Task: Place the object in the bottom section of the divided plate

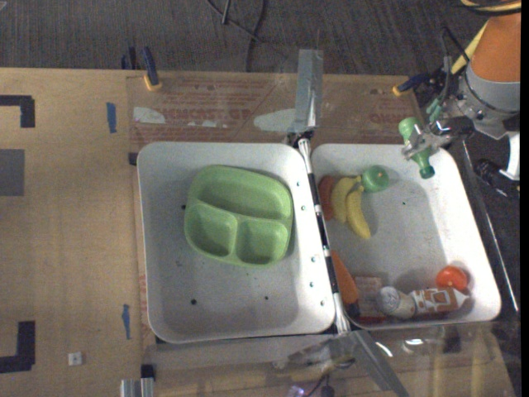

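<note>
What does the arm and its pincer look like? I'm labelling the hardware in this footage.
The arm enters at the upper right: a broad orange band over a pale grey, rounded wrist section. Thin dark cables run along its left side, and a yellow cable loops above it. The pincer at its tip is small, with green parts on a light metallic body.

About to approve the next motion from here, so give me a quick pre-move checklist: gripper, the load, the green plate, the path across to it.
1. Gripper position: over the top right corner of the right bin. Ok.
2. Load: a green object sits at the gripper; whether it is clamped between the fingers: cannot tell.
3. Divided plate: lies flat in the left bin, all three sections bare. Ok.
4. Object placed in the plate's bottom section: not ok, not yet done.
5. Path: the divider between the bins lies between gripper and plate; clearance cannot tell.
</note>
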{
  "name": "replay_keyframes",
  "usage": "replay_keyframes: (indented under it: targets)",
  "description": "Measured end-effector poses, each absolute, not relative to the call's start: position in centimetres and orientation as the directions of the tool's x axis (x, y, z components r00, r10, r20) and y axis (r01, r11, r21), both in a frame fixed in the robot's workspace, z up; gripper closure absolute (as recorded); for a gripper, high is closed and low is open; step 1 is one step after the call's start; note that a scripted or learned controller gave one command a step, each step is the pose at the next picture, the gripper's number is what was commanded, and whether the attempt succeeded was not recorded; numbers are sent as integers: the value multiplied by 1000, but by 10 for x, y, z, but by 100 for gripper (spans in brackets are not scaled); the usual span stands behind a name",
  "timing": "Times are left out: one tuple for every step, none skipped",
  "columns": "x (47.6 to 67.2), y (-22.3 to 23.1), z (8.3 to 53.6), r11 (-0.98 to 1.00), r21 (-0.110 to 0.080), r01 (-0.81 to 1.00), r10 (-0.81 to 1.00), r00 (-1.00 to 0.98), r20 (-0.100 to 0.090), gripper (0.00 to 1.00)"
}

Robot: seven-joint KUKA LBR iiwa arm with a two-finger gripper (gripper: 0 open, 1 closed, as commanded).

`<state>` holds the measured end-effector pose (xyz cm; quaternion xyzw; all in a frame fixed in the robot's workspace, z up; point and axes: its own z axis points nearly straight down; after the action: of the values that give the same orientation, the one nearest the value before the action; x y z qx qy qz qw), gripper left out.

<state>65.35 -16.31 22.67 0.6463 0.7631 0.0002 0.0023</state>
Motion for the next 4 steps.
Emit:
replay_keyframes:
  targets:
    - [638, -133, 430, 492, 4, 871, 871, -492, -5, 100]
    - [655, -62, 392, 602, 2, 798, 798, -602, -1, 100]
    - [624, -26, 285, 658, 2, 753, 753, -658, -2, 100]
    - [656, 44, 234, 765, 2, 644, 644, -765, -2, 100]
